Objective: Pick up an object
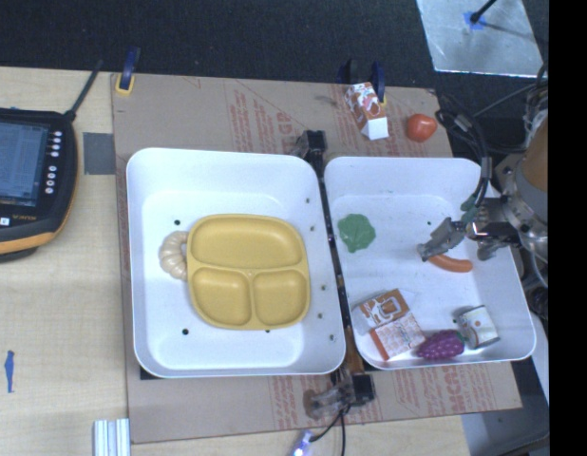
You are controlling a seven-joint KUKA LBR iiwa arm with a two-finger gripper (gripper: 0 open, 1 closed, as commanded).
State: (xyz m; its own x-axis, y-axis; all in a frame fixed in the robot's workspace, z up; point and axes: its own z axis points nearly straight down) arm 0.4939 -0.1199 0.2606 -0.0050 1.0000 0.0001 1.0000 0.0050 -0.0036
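Camera view, from above and at a slant, shows the gripper (449, 238) low over the right bin (407, 183), near its right wall. Two dark fingers can be made out, spread a little apart, with nothing seen between them. No object is held.

Just beside the fingertips, on the side toward the lower right, a small orange sausage (451, 263) lies on the bin floor. Its long axis runs nearly level across the picture, tilted slightly down to the right. It is judged to be the nearest thing to the tool and the likely target; whether a fingertip is touching it cannot be told. For a grasp, the fingers would probably need to be brought over its middle and closed across its short side.

The arm (521, 217) is seen reaching in from the right edge, bent low over the bin rim, with the wrist turned so that the fingers point leftward and downward.

Farther out in the same bin, a green lump (356, 232) lies well to the left, a small carton (389, 323) and a purple grape bunch (440, 346) lie near the front wall, and a white-and-grey block (477, 325) sits in the front right corner.

The left bin (160, 331) holds a yellow divided tray (248, 270) with a pale round piece (173, 254) touching its left edge.
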